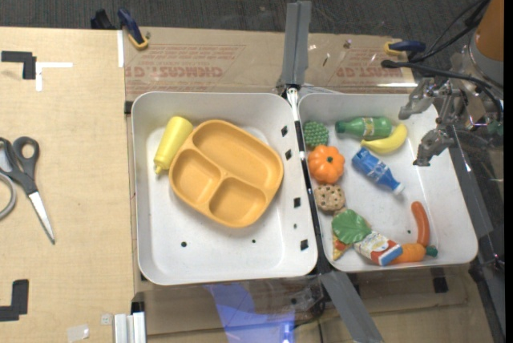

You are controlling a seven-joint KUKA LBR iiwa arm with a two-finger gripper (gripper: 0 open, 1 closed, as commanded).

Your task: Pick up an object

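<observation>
Claw (423, 133) at upper right of right bin (449, 209), above bin floor near right wall. Two grey fingers visible, spread apart, nothing between them; gap looks wide, though clutter of cables behind makes exact span hard to read.

Candidate objs, all in right bin: banana (385, 141) nearest claw, just left of it, touching green bottle (365, 126). Blue bottle (375, 171) below banana, tilted. Orange pumpkin (326, 163) and green block (316, 133) against left wall. Cookie (329, 197) under pumpkin. Lower corner: green leaf (350, 224), red-white-blue pack (378, 249), carrot (412, 253), sausage (421, 222), packed close.

Left bin (152, 253): yellow divided plate (226, 172), yellow bottle (171, 143) tucked at its upper-left edge. Well apart from claw.

Risks from here:
- Straight drop at current spot prob. lands on bare floor betw. banana and right wall → closes on air.
- Going for banana: curved, lying flat, leaning on green bottle; finger may hit bottle and shove both, or pinch tip and slip.
- Blue bottle: round, tilted; off-axis grip likely rolls it out.
- Lower cluster: fingers can't fit betw. neighbours; may wedge on two objs or snag none.
- Objs at left wall: a finger may foul the wall.
- Close to right wall now; lateral error could strike the rim.

Scissors (28, 177) on desk (64, 253), outside the bins, irrelevant.
</observation>
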